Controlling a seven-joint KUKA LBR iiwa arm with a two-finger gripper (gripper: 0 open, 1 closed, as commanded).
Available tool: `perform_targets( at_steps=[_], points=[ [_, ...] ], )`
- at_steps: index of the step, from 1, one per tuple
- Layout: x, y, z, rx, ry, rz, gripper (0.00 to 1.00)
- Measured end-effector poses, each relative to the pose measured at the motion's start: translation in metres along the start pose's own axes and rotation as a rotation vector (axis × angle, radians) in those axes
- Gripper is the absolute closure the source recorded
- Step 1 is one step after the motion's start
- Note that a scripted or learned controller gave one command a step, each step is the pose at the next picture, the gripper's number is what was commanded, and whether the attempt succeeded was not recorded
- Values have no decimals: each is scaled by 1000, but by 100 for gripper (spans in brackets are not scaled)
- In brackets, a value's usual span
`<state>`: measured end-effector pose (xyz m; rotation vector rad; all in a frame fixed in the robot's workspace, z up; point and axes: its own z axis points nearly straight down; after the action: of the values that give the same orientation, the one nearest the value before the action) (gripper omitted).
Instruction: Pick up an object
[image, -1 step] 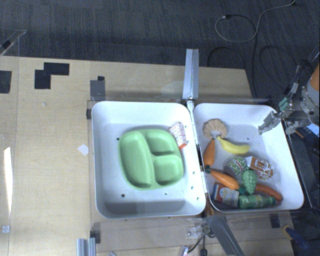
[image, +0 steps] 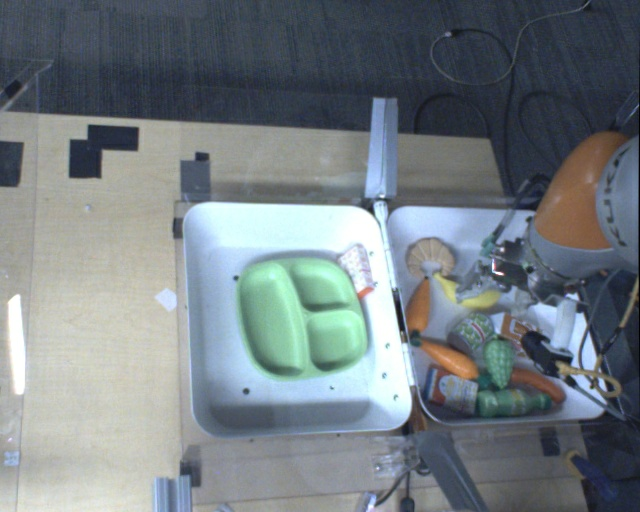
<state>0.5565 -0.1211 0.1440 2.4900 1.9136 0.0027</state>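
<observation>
The right bin (image: 455, 225) holds a heap of toy food: a tan round piece (image: 430, 255), a yellow banana (image: 468, 295), an orange carrot (image: 419, 305), a second carrot (image: 448, 357), a small can (image: 472, 330) and a green bottle (image: 510, 403) lying along the front wall. My gripper (image: 492, 270) hangs low over the bin's middle, just above the banana's right end. The grey arm with its orange band (image: 585, 195) covers the bin's right part. Whether anything is held is not visible.
In the left bin (image: 210, 330) lies a green divided plate (image: 303, 315), and a small red-and-white packet (image: 356, 268) rests against its right rim. A metal post (image: 383, 150) stands behind the gap between the bins. Cables trail at the far right.
</observation>
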Motion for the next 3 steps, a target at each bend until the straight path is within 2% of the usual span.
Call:
perform_targets(
  at_steps=[1, 2, 3],
  points=[
    [-17, -1, 54, -14, -2, -87, 0],
    [-13, 0, 42, -18, 4, -89, 100],
    [-26, -17, -120, -6, 0, -106, 100]
  ],
)
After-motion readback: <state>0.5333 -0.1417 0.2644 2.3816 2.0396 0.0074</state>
